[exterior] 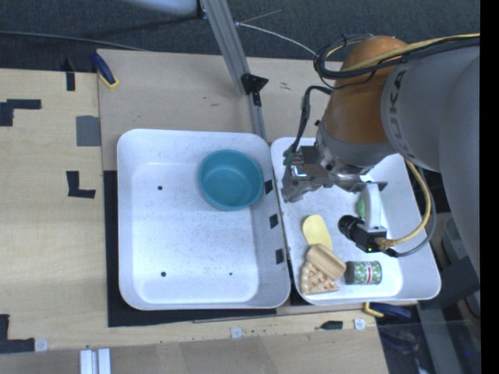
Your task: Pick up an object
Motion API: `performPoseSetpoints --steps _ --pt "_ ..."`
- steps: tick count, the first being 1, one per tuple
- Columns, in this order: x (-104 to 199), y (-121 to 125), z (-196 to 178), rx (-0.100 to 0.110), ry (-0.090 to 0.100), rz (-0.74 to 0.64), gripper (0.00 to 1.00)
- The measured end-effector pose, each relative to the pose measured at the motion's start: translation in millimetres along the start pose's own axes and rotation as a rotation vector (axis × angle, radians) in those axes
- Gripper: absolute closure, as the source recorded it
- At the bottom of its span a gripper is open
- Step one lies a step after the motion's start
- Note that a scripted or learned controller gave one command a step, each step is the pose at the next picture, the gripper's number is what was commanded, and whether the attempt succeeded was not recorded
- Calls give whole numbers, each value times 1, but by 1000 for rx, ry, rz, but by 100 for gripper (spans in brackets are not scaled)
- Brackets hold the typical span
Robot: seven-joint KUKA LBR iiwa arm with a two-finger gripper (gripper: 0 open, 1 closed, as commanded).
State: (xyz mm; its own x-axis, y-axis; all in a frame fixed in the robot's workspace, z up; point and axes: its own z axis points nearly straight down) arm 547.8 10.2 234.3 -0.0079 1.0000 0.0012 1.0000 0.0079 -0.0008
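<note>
Over the right-hand bin [405, 283], the arm [374, 107] was found lowered, with the fingers [297, 179] placed near the bin's upper left corner; whether they were parted or closed could not be determined, and nothing was seen between them. A yellow object [316, 228], a waffle-patterned piece [321, 269] and a green can [363, 272] were recorded lying toward the near edge of that bin. A blue bowl [231, 178] was noted in the left-hand bin [156, 279] on the counter [164, 92].
</note>
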Motion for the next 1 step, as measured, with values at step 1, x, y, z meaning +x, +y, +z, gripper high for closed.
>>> performPoseSetpoints --steps 1 --pt "60 7 10 2 -1 0 100"
